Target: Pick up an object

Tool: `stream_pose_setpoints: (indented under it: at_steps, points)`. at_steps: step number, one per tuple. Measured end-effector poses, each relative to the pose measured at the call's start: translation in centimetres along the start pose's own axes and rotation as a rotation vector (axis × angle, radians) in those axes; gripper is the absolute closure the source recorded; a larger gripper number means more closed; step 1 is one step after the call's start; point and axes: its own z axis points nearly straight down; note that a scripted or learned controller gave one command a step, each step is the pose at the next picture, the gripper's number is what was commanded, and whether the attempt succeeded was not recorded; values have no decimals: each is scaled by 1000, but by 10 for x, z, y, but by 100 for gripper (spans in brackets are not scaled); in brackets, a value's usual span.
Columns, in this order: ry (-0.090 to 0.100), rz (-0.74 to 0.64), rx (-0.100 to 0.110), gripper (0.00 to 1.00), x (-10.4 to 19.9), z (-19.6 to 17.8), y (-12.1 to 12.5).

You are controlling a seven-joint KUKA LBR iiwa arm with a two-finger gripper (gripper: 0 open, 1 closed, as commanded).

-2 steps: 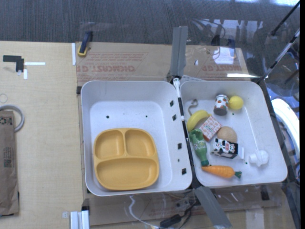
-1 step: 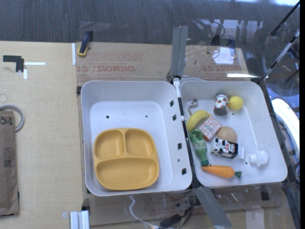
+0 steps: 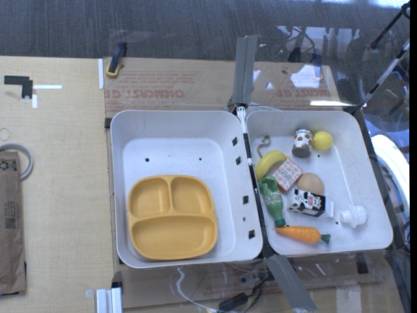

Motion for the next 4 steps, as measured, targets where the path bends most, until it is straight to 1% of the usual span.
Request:
stream_pose_setpoints:
  at_steps: [1,2,3,4]
  points:
    - [0,0,0,0,0,0,0]
    - [2,82,0,0,33,146,-15]
    - [1,-65,0,0,66,133,-30]
    - [0,-131,0,0,81,13,-38]
